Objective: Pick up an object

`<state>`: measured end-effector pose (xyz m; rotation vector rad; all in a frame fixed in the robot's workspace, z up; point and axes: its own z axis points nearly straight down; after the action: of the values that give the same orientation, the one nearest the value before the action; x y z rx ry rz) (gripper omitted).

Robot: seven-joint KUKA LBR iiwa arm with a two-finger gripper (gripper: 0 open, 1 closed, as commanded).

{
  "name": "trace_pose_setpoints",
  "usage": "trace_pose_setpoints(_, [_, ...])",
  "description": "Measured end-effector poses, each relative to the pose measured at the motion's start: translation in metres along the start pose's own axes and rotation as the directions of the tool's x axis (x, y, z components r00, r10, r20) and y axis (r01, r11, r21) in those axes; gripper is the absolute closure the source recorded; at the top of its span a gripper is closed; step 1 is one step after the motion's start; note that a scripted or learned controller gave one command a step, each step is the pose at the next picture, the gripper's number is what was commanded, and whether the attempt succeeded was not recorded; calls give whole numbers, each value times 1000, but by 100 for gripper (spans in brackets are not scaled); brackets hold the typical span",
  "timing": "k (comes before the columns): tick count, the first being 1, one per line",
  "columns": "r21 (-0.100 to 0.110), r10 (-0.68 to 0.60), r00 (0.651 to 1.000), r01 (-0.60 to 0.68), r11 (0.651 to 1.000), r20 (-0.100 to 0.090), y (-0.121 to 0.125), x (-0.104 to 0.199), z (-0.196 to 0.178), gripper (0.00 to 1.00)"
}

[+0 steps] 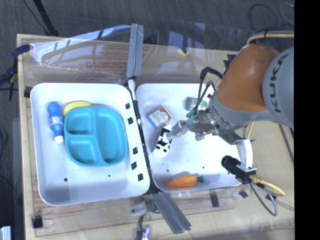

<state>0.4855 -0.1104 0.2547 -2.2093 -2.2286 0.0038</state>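
Note:
In the right bin (220,176) lie a small white and orange carton (159,117), a black and white spotted object (162,140), an orange carrot (182,181) near the front wall, and a small grey-green item (193,104) at the back. My gripper (175,130) reaches in from the right, low over the middle of this bin. Its tip sits just right of the spotted object and just below the carton. Whether it touches either one is unclear. The arm's orange band (245,79) covers the bin's right side.
The left bin (45,184) holds a blue divided plate (96,135), a blue bottle (55,120) lying along its left side, and a yellow object (76,106) behind the plate. A ridge with black clips (136,144) separates the bins.

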Motion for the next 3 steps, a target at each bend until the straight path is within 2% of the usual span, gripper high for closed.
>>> trace_pose_setpoints(1, [1, -134, 991, 134, 991, 0, 66, -19, 129, 0])
trace_pose_setpoints(2, [1, 97, 995, -97, 995, -1, 72, -12, 163, 0])
trace_pose_setpoints(3, [2, 90, 996, -90, 996, 0, 73, -12, 153, 100])
